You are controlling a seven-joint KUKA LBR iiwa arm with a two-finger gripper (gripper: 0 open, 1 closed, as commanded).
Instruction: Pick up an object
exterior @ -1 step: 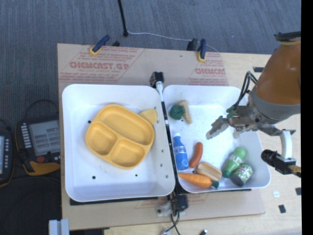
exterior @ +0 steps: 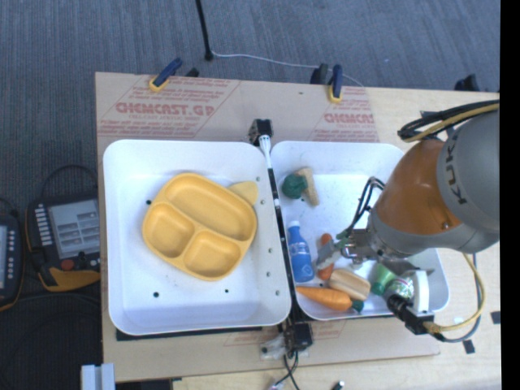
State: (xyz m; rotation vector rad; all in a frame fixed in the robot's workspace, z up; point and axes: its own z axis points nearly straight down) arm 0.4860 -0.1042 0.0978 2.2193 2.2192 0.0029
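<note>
The floor [exterior: 97, 23] is covered with a dark grey carpet with a fine ribbed pattern. On it stands the counter [exterior: 406, 104], a light wooden board. A sheet of brown cardboard [exterior: 166, 108] with red printed letters lies on the counter. A blue and yellow clamp [exterior: 165, 74] grips the far left edge, and a second clamp [exterior: 334, 83] grips the far edge more to the right. A thin black pole [exterior: 201, 19] rises from the floor behind the counter. On the left, a grey control pendant [exterior: 69, 234] with cables lies on the carpet. The light is even and soft.
</note>
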